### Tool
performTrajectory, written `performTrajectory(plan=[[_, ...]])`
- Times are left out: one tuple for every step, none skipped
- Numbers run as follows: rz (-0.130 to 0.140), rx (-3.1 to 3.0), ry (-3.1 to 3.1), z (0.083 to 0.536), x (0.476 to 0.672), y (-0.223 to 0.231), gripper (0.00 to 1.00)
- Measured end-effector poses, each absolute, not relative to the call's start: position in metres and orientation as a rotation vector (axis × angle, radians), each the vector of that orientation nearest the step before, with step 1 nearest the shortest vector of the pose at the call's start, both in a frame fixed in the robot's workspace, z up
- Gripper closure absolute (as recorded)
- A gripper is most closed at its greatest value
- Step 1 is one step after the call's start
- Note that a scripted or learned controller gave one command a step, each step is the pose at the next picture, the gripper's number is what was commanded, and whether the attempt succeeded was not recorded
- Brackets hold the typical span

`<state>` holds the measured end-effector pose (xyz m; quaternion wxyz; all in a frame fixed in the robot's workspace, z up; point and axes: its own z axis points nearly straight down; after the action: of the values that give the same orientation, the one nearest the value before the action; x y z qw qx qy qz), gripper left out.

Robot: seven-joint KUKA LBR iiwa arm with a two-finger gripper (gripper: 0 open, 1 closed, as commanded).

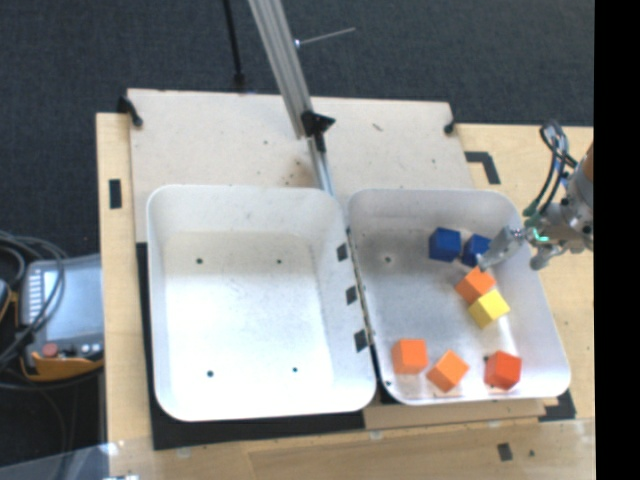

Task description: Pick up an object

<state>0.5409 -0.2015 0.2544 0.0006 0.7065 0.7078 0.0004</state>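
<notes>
Dark carpet surrounds a pale wooden worktop [115,268], with a grey handheld control unit [58,313] and black cables at the far left and a slanted aluminium rail [285,63] rising behind. On the worktop, the left white bin [165,218] adjoins the right white bin [380,218], which holds two blue cubes [445,244], two orange cubes [409,355] at the front, another orange cube [476,285] touching a yellow cube [489,308], and a red cube [503,369]. At the right bin's far right rim the pincer [520,248] hangs released, one finger beside the right-hand blue cube, nothing between its fingers.
</notes>
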Motion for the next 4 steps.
performTrajectory(plan=[[-0.004,2.224,2.222,0.211,0.546,-0.202,0.00],[-0.004,2.224,2.221,0.169,0.547,-0.204,0.00],[0.005,2.208,2.208,0.128,0.559,-0.202,0.00],[0.013,2.210,2.200,0.141,0.561,-0.203,1.00]])
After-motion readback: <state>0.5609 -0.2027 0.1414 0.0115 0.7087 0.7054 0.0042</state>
